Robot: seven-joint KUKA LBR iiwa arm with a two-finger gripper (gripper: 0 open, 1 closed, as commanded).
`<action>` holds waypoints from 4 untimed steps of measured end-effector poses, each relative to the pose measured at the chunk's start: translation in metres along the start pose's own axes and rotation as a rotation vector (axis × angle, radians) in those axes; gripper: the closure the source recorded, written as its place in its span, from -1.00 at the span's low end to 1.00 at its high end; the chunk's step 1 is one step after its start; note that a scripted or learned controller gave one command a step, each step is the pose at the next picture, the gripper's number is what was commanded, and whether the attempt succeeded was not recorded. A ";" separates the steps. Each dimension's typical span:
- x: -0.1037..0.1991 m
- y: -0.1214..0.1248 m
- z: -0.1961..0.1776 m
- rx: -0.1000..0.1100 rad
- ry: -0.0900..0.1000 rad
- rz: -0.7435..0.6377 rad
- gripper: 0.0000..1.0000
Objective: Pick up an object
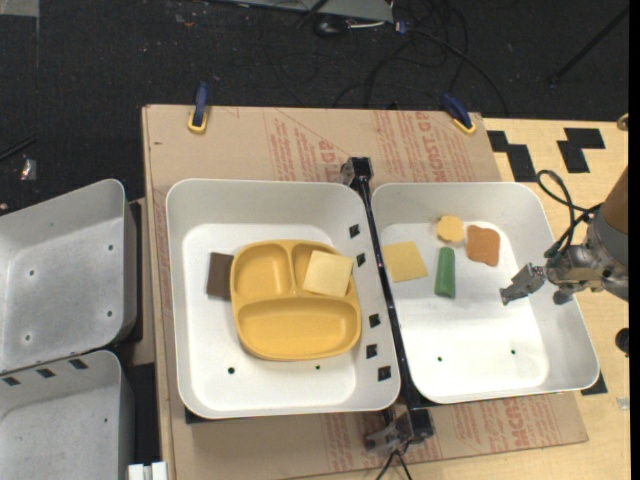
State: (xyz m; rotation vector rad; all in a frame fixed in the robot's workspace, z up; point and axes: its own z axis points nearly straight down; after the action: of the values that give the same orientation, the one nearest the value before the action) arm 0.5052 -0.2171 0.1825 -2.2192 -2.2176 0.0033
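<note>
You've got two white bins side by side on the bench. The gripper (pixel 522 286) is sitting over the right bin (pixel 520 368), close to its right wall and about halfway down. It looks like the fingers are spread a bit with nothing between them, but it's small and dark in this view, so honestly I can't tell for sure how wide it is. The arm (pixel 610 238) comes in over that bin's right rim.

The pickable stuff in the right bin is all bunched in the upper half. There's a green block (pixel 444 272) standing roughly in the middle, a pale yellow square (pixel 404 262) just beside it toward the left wall, a small round yellow piece (pixel 450 230) above the green one, and an orange-brown piece (pixel 483 245) right next to that round one, toward the gripper. The gripper is apart from all of them; the orange-brown piece is the nearest.

In the left bin (pixel 200 368) you've got a yellow divided plate (pixel 296 328) near the center, with a cream square (pixel 327 273) lying in its upper right compartment. A dark brown block (pixel 220 275) sits touching the plate's left edge.
</note>
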 end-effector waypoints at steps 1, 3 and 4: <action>0.008 -0.001 0.046 0.000 0.001 0.000 -1.00; 0.004 -0.001 -0.030 -0.011 -0.005 -0.003 1.00; 0.003 -0.002 -0.094 -0.012 -0.005 -0.004 1.00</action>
State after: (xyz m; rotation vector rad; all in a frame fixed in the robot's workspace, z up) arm 0.5040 -0.2145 0.2766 -2.2240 -2.2304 -0.0045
